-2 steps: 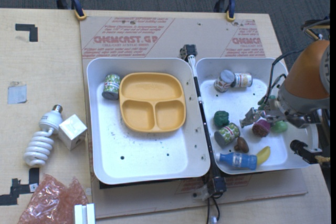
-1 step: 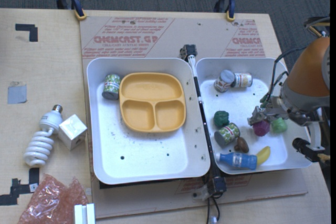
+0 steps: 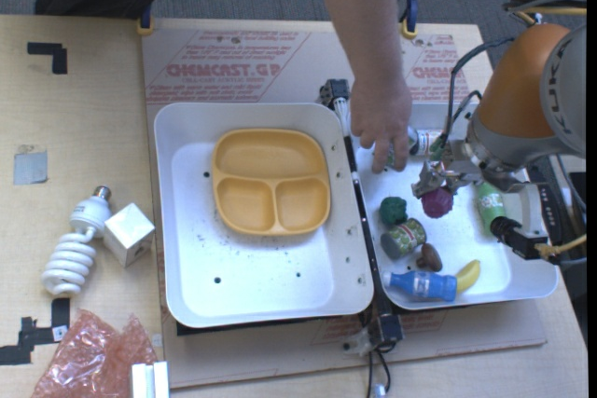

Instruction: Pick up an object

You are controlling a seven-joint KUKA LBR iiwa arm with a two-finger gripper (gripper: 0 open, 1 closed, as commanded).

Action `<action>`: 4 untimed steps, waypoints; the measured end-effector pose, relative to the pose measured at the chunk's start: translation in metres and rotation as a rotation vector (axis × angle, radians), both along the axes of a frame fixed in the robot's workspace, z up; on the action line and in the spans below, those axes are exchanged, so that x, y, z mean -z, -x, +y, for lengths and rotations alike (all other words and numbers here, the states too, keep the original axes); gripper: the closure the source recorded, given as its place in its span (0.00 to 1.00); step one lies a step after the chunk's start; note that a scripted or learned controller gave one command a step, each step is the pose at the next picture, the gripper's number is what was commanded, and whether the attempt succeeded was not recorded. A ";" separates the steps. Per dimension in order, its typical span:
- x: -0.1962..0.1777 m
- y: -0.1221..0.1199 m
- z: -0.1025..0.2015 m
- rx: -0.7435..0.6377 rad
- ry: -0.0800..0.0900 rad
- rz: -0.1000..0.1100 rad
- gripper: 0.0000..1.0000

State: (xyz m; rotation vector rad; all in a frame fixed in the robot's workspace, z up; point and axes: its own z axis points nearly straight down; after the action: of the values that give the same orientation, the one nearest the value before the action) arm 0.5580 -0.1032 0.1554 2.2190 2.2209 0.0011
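Note:
My gripper [image 3: 434,177] hangs over the upper middle of the right bin [image 3: 532,280], under the grey and orange wrist. A dark purple object [image 3: 437,201] sits right at its tip; whether it is gripped is hidden by the slant. Below lie a dark green lump [image 3: 393,210], a green-labelled can [image 3: 403,238], a small brown piece [image 3: 429,256], a blue bottle [image 3: 422,285] on its side and a yellow banana [image 3: 468,274]. A green bottle [image 3: 489,203] lies to the right of the gripper.
A person's arm reaches down from the top, and the hand [image 3: 384,140] is at the right bin's upper left corner, close to my gripper. The left bin [image 3: 187,275] holds a yellow divided plate [image 3: 271,179]. A light bulb [image 3: 75,242] and white cube [image 3: 129,232] lie on the bench at left.

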 end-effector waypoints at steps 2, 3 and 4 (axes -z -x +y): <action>-0.037 0.044 0.121 0.000 0.000 0.002 1.00; -0.139 -0.008 0.166 -0.002 0.001 0.001 1.00; -0.144 -0.006 0.225 -0.002 0.000 0.002 1.00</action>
State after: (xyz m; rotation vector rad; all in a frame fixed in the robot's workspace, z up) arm 0.5638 0.1214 0.2995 2.2175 2.2238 -0.0015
